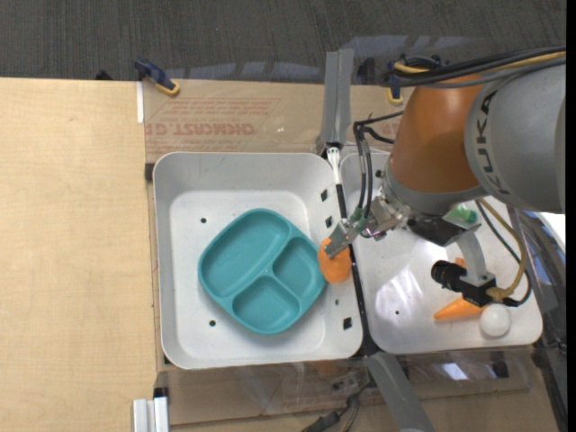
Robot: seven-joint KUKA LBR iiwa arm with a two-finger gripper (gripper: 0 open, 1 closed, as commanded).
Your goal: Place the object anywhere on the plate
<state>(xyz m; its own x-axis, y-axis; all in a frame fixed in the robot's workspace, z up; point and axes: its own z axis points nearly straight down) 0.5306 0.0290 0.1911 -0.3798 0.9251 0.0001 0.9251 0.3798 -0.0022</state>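
Plate (256,273): teal, three compartments, lying in the left bin (180,331).
Object (335,266): orange piece, just beside the plate's right rim.
Tool (339,241): angled down-left, fingers closed on the object.
Arm (468,133): reaching over the right bin (396,327).

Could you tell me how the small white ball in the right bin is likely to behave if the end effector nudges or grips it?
The small round white ball looks smooth and spherical, so a nudge would probably send it rolling across the shallow white right bin. Its curved surface may slip out of a two-finger pinch unless gripped centrally. It lies against the orange carrot-shaped toy, which might block rolling that way.
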